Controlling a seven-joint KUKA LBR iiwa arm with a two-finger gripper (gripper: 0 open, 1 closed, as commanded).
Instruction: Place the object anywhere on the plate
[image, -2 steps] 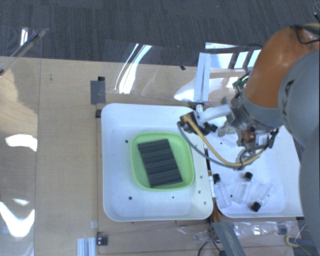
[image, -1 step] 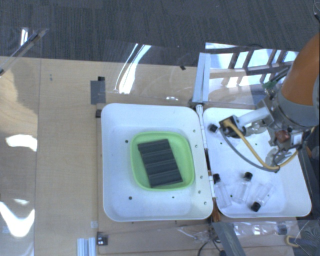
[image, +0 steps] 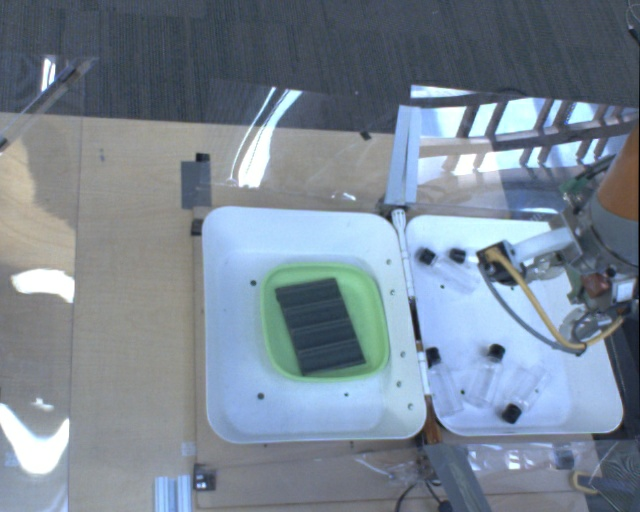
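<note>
A green square plate sits in the middle of the left bin. A dark grey ridged block lies flat on the plate, slightly turned. My gripper hangs at the right edge of the view, over the right side of the right bin, far from the plate. Nothing shows between the gripper and the bin floor.
Several small clear vials with black caps lie scattered in the right bin, for instance near its back left, by its left wall and at its front. A metal post stands behind the divide between the bins.
</note>
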